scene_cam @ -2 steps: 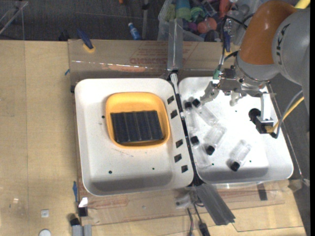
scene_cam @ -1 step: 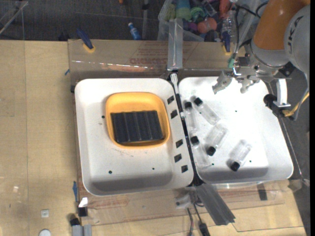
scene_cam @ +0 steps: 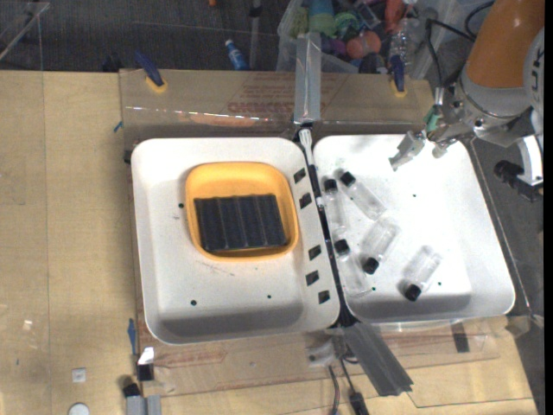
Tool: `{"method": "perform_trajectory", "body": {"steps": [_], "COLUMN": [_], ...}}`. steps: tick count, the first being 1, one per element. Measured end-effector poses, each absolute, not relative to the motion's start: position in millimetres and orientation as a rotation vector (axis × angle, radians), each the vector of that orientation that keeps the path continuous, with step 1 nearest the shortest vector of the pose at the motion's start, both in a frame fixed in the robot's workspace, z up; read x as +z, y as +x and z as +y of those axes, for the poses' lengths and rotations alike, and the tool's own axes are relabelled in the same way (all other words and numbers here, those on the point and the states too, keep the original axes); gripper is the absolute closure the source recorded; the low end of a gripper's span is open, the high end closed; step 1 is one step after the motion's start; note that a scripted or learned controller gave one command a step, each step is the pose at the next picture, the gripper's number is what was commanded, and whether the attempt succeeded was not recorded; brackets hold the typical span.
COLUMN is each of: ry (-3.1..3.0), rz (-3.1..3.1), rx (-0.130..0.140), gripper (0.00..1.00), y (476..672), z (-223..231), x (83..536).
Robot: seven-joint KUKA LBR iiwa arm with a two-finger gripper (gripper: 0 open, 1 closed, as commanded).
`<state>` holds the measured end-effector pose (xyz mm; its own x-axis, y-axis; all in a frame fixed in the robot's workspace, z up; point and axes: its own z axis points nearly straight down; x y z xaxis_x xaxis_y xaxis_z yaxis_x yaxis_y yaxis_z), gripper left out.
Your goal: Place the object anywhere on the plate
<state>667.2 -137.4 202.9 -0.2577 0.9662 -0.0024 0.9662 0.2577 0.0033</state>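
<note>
Gripper (scene_cam: pixel 421 145) blurred above clear vials (scene_cam: pixel 378 239)

Your right bin (scene_cam: pixel 449 188): open floor along the far right side; clear vials (scene_cam: pixel 373 242) crowd its left and near parts. Dark ridged block (scene_cam: pixel 239 222) covers most of the plate (scene_cam: pixel 197 182).

Arm (scene_cam: pixel 510 41) enters from the right at the far corner, orange band uppermost in frame, grey wrist below it angled down and to the left. Hand (scene_cam: pixel 421 145) sits at the tip, two fingers (scene_cam: pixel 404 152) pointing down-left and spread apart, nothing between them. Wrist cabling runs along the housing. Hand is at the far right of the scene.
</note>
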Motion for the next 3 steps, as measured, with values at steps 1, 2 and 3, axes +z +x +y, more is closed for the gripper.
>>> {"method": "perform_trajectory", "body": {"steps": [1, 2, 3], "ry": [1.467, 1.501, 1.03], "rz": [2.774, 2.753, 2.959], "rx": [0.002, 0.003, 0.003], "gripper": [0.0, 0.0, 0.0], "y": [667.3, 667.7, 668.7], "z": [-174.5, -223.6, -221.7], "x": [189.0, 216.5, 225.2]}}
